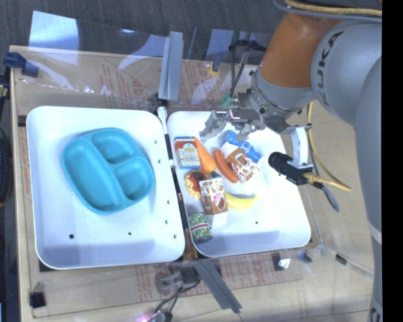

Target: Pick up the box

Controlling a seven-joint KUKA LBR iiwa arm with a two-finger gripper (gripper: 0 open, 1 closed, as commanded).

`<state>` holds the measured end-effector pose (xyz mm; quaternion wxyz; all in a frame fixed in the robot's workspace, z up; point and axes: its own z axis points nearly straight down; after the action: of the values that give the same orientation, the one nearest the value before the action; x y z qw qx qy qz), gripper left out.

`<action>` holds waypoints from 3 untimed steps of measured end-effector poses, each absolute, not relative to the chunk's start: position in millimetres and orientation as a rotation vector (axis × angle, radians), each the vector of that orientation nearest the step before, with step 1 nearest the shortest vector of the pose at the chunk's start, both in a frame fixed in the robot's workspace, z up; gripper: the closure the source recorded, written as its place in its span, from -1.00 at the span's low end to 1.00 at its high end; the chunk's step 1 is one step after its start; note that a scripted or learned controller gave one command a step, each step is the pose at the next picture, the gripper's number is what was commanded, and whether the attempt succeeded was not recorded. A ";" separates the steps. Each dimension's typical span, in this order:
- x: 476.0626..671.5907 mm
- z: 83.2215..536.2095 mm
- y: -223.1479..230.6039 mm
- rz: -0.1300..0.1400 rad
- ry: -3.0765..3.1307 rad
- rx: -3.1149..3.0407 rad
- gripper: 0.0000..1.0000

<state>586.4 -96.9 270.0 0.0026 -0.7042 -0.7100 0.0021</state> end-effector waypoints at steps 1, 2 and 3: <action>529.4 120.4 -151.6 0.005 -2.410 -2.006 -1.00; 557.7 93.9 -115.7 0.007 -2.462 -1.964 -1.00; 511.8 96.7 -113.9 0.008 -2.474 -1.970 -1.00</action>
<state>511.8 -113.9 96.7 -0.0103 -0.6230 -0.7822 0.0024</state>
